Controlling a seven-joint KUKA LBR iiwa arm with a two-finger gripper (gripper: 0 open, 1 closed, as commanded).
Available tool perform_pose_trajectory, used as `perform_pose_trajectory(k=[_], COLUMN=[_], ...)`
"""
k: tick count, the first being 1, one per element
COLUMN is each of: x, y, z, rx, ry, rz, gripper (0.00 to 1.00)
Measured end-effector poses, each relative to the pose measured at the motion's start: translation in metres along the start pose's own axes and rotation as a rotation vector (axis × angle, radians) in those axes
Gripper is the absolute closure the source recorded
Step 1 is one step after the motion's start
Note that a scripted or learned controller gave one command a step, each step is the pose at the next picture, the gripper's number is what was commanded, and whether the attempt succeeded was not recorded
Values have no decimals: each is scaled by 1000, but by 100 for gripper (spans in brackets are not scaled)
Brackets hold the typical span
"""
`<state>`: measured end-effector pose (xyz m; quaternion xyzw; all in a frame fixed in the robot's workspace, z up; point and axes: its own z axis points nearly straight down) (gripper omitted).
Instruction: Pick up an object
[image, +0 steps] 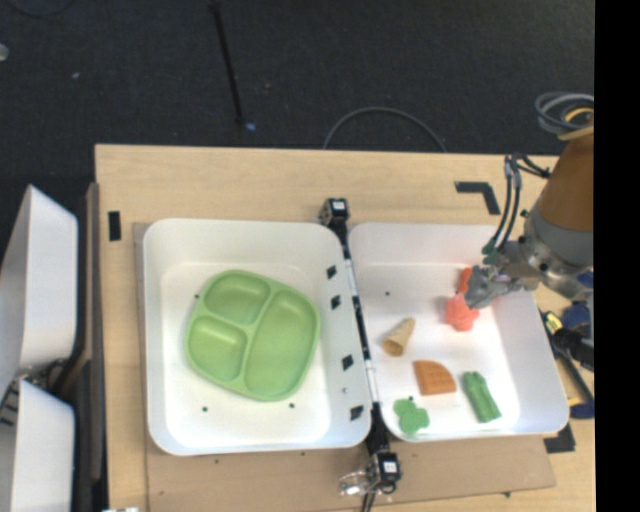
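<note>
- The red-orange object (462, 314) lies in the right bin (520, 400), in its upper half and toward its right wall; it is the landmark for the entries below.
- The end effector (484, 288) sits directly above and just right of the red-orange object, overlapping its upper edge. Whether the fingers are spread, pressed together or pinching the object cannot be told; contact is also unclear.
- The arm (568, 195), grey with an orange band, rises up and to the right of the red-orange object, entering from the right.
- A tan cone-shaped piece (399, 336) lies left of the red-orange object and slightly below it, apart from it.
- An orange wedge-shaped piece (434, 377) lies below the red-orange object, just left of it, near the bin's lower part.
- A green oblong piece (480, 395) lies below the red-orange object, just beside the orange wedge on its right.
- A green leafy piece (409, 416) lies below and left of the red-orange object, at the bin's lower left corner.
- The left bin (165, 420) stands well left of the red-orange object, touching the right bin along a shared edge; it holds a green divided plate (252, 334).
- Both bins rest on the bench (220, 180).
</note>
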<state>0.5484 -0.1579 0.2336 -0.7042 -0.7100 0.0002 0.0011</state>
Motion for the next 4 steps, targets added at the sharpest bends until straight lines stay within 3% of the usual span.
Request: perform_pose_trajectory(k=[2, 4], x=[97, 206], y=[35, 64], z=[18, 9], rx=[3, 1], ry=[-1, 0], rz=[2, -1], gripper=[100, 100])
